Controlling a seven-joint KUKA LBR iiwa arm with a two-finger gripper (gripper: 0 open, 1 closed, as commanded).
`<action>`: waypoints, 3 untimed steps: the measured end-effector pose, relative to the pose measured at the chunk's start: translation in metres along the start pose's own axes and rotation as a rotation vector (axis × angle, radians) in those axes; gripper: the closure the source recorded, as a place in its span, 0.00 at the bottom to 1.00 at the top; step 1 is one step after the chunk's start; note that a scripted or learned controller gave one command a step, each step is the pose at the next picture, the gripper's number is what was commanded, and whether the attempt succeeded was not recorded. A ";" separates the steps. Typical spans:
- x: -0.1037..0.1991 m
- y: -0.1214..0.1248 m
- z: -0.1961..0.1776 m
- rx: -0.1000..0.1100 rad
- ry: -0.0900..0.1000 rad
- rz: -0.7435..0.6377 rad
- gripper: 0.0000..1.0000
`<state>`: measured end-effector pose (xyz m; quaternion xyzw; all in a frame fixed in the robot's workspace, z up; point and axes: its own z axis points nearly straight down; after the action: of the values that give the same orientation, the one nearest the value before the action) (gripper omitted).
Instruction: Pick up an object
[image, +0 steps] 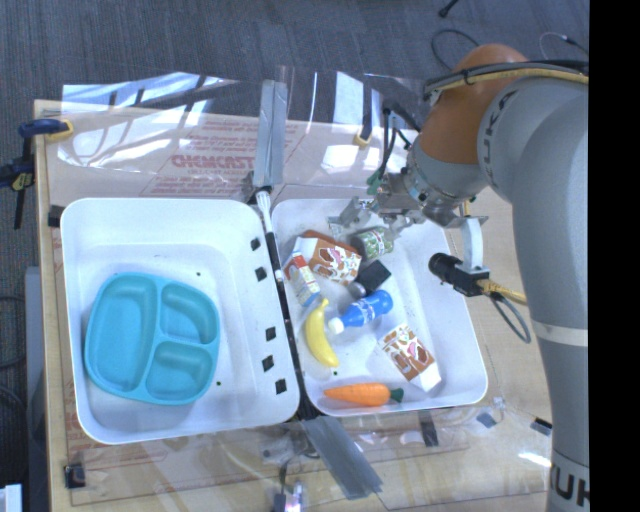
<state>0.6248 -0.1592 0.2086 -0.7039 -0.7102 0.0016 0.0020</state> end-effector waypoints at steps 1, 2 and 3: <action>-0.031 0.004 0.091 -0.014 -0.004 -0.058 0.00; -0.015 -0.109 0.116 -0.008 -0.003 -0.251 0.00; 0.023 -0.021 0.111 -0.014 -0.009 -0.352 0.00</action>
<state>0.6034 -0.1368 0.0979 -0.5688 -0.8224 -0.0006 -0.0057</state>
